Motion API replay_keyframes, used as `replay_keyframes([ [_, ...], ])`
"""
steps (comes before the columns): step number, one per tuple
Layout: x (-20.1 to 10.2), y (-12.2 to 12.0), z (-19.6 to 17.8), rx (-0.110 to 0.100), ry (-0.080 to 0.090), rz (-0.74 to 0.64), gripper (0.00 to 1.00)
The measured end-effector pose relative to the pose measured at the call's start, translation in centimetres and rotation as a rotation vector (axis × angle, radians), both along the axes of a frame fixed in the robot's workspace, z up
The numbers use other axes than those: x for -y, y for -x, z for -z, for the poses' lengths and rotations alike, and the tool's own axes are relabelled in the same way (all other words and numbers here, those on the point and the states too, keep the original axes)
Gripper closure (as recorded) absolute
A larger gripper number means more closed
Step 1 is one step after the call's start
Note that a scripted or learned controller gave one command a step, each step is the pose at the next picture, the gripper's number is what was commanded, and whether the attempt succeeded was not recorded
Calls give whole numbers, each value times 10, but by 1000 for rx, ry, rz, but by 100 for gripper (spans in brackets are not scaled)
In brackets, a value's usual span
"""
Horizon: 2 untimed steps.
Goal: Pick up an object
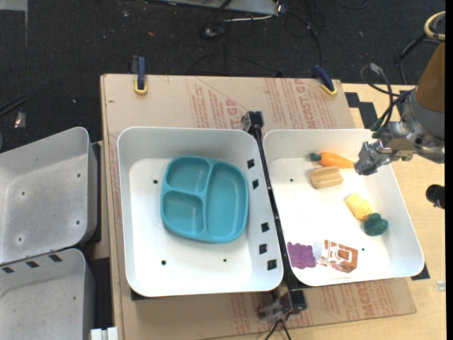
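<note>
Teal tray [205,199] in left bin [134,147], right bin [403,211] holding carrot [335,160], tan block [326,178], corn [359,205], grapes [302,255], carton [341,254], hand [368,160] at carrot's 3 o'clock, near bin's rim

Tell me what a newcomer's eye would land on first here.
The teal divided plate alone in the left bin stands out most. Next, the toy food in the right bin: a carrot near the end effector, corn and purple grapes.
</note>
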State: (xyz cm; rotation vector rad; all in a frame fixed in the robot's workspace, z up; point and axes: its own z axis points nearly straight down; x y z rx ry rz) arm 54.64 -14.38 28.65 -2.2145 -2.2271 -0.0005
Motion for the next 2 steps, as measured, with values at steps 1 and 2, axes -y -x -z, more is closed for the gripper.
replay_keyframes([
  [1,-47,2,3,-1,0,-1,100],
  [2,-100,10,24,-2,0,-1,100],
])
